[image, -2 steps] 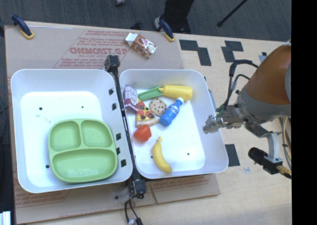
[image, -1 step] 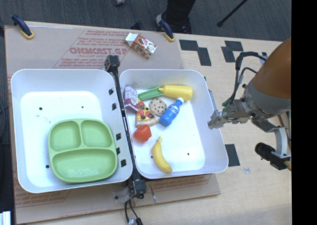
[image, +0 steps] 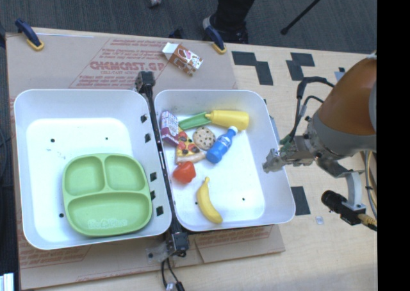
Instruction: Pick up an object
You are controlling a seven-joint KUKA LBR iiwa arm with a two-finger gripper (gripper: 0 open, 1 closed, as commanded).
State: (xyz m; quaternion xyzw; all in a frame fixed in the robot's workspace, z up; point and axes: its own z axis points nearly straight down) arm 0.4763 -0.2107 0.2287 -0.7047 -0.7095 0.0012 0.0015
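- Left white bin holds a green divided plate, three compartments, lying flat toward the bin's near side
- A black clip sits at the far end of the seam where the two bins meet
- On the cardboard beyond the bins lies a small red-and-white carton, well apart from everything in the bins
- Right white bin carries the toys, crowded toward its left and far side
- A purple-and-white packet lies against the left wall, with a pizza slice just beside it and a red tomato-like piece nearer the camera
- A cookie rests between the pizza slice and a blue bottle, which lies tilted
- A green stick and a yellow mustard bottle lie along the far side, end to end
- A banana lies alone in the near part of the bin
- The gripper hangs at the right bin's right rim, clear of all the toys; whether its fingers are apart or together I cannot tell, and nothing shows between them
- Behind it rises the arm, grey with its orange band
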